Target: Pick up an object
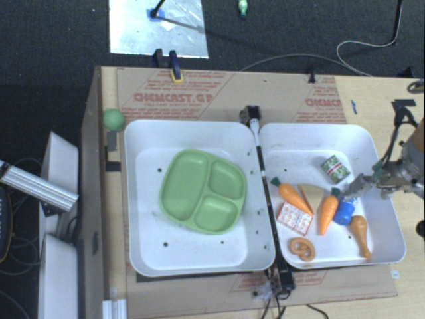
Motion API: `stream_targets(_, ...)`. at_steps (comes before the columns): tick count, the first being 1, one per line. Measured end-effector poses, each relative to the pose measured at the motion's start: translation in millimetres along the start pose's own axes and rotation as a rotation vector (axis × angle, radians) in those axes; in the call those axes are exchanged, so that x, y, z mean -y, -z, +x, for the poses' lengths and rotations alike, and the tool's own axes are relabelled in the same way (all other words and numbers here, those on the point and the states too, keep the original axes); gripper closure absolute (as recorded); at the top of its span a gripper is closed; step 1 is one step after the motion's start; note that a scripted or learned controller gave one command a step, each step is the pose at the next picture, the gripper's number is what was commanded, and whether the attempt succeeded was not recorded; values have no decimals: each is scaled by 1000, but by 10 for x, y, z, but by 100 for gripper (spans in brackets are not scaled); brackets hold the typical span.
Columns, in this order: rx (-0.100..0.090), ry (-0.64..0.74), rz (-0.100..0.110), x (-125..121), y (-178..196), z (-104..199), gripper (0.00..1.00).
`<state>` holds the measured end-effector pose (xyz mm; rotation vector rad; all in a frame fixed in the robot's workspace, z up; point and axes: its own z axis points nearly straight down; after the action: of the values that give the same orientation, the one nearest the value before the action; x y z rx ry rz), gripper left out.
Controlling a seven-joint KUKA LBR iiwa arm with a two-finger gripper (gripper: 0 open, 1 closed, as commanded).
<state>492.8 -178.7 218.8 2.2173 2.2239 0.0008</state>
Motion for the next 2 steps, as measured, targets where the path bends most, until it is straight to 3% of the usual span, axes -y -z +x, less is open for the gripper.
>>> stream_targets(1, 4, -2, -13, -699, -1211, -22, 0)
stream_targets(2, 0, 2, -4, -1489, -1335, 305, 0)
